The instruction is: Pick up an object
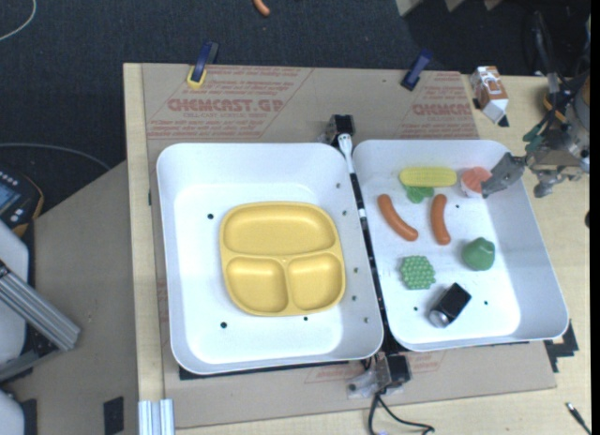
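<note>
The gripper (502, 175) sits at the right bin's (525, 316) far right edge; whether it is apart or together cannot be told. Just beside its tip lies a small pink object (474, 180), next to a yellow corn cob (427, 177). Nearer the bin's middle lie two sausages (397, 217), a green pepper (478, 253), broccoli (417, 271) and a black block (450, 303). The left bin (187, 311) holds a yellow divided plate (281, 257).

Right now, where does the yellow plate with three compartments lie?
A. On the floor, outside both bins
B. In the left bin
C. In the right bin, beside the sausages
B: the plate lies flat in the left bin, while the sausages lie in the right bin.
</note>
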### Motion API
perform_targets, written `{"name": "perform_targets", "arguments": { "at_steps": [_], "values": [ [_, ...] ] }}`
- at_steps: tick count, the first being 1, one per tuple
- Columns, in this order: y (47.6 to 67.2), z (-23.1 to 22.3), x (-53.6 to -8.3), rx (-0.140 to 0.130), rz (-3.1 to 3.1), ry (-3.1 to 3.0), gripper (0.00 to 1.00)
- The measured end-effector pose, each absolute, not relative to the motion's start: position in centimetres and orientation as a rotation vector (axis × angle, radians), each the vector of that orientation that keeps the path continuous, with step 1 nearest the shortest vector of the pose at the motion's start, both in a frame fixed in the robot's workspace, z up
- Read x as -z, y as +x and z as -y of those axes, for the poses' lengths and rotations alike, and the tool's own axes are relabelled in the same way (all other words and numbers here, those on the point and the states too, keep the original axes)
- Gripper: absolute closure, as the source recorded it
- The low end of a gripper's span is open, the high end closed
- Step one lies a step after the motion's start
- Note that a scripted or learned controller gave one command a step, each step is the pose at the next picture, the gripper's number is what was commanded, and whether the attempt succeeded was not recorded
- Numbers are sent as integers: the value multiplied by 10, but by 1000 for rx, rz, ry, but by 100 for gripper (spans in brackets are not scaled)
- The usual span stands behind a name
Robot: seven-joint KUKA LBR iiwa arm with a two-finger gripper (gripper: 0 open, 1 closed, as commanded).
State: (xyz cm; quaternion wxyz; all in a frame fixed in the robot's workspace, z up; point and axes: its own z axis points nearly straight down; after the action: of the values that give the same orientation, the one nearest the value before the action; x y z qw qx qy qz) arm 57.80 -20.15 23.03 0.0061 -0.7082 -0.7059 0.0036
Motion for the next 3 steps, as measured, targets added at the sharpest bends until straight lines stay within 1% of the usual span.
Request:
{"name": "perform_targets", "arguments": {
  "at_steps": [1, 2, 3],
  "values": [
    [581, 201, -238, 0, 2221, -2221, 0],
    [579, 198, -195, -4, 2218, -2217, 0],
    [584, 193, -150, -3, 2220, -2216, 0]
  ]
}}
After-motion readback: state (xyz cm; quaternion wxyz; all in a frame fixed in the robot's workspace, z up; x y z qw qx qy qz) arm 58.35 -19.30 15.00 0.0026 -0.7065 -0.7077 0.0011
